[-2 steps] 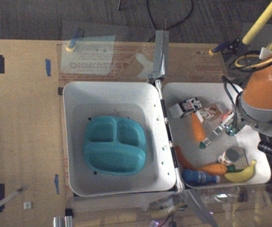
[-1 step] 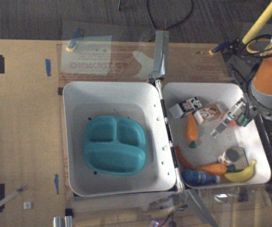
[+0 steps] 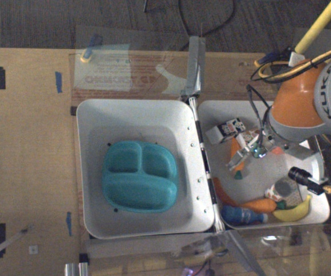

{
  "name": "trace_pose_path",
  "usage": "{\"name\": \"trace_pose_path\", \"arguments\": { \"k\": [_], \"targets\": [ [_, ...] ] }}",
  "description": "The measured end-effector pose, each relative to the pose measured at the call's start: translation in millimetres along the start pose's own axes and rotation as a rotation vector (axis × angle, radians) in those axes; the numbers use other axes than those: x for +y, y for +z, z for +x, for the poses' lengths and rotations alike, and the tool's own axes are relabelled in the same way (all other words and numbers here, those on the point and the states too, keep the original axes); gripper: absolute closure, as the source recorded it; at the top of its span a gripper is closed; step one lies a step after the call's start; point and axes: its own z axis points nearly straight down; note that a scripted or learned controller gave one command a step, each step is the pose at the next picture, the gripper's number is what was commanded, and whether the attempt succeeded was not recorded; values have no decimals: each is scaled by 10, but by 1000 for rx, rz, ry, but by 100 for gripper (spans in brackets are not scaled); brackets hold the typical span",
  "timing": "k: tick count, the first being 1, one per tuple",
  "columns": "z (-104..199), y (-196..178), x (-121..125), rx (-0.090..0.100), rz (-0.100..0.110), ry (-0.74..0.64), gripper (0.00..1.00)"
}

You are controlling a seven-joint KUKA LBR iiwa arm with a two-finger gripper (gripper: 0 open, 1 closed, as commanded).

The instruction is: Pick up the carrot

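Claw [image 3: 241, 154] sits low in the right bin [image 3: 320, 211], near its left wall, pinching a carrot [image 3: 236, 150], tip hanging down; the hold looks partial, so slip is possible.

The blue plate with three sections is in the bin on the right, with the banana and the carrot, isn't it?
Not quite. The camera view shows the teal three-section plastic plate alone in the left shallow white bin. The yellow banana and the orange carrot lie in the right shallow white bin.
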Motion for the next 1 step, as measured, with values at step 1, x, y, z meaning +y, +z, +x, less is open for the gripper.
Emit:
{"name": "trace_pose_path", "arguments": {
  "k": [1],
  "targets": [
    [-26, -106, -10, -3, -2, 6, 100]
  ]
}}
